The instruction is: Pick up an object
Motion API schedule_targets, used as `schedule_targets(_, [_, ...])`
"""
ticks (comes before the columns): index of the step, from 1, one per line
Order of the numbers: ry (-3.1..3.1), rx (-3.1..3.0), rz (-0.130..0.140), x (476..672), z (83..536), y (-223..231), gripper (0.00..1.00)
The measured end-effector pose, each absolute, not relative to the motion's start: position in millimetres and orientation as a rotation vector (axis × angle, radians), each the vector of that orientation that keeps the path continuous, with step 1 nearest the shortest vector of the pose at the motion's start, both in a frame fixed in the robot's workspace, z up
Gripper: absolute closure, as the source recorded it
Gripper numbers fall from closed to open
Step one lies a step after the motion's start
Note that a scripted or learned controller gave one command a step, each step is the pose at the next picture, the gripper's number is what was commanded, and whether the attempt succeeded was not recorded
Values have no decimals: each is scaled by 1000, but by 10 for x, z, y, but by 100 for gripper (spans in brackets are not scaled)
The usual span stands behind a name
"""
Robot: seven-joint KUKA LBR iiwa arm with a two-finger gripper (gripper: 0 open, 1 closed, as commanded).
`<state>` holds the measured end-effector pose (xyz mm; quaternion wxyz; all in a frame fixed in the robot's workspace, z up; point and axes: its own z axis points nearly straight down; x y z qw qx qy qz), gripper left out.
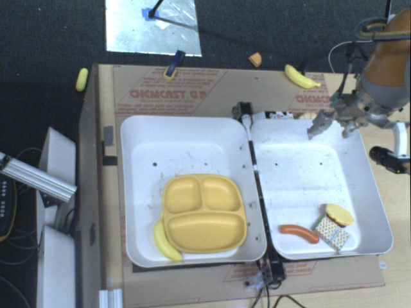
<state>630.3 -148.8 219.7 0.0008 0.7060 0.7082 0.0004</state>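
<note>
- a small patterned box-like block (332, 233) with a round yellow cookie-shaped piece (338, 214) leaning on its top is sitting nearest the camera, in the front right corner of the right white plastic bin (302, 151).
- just beside it, a little apart to the left, a slim orange-red toy sausage (299, 233) is lying flat on the bin floor.
- in the left white bin (183, 140), a yellow three-compartment plastic plate (204, 212) is resting, with a yellow toy banana (166, 242) touching its front left edge.
- the two-finger gripper (334, 126) is hovering over the far right rim of the right bin, its fingers spread apart and holding nothing, well apart from every object.
- outside the bins, another yellow toy banana (300, 76) is lying on the cardboard sheet (212, 88).
- the sausage is looking like the easiest pick: probably light, smooth and a bit slippery, so closing across its narrow middle would suit it best.
- the plate is likely too wide and flat to be pinched except by its rim.
</note>
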Motion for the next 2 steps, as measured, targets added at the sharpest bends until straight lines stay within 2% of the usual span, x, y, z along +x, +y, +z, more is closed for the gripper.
schedule_targets(1, [2221, 2218, -1, 5771, 2210, -2077, 0])
schedule_targets(2, [2225, 2218, 1, 5584, 1585, -1604, 0])
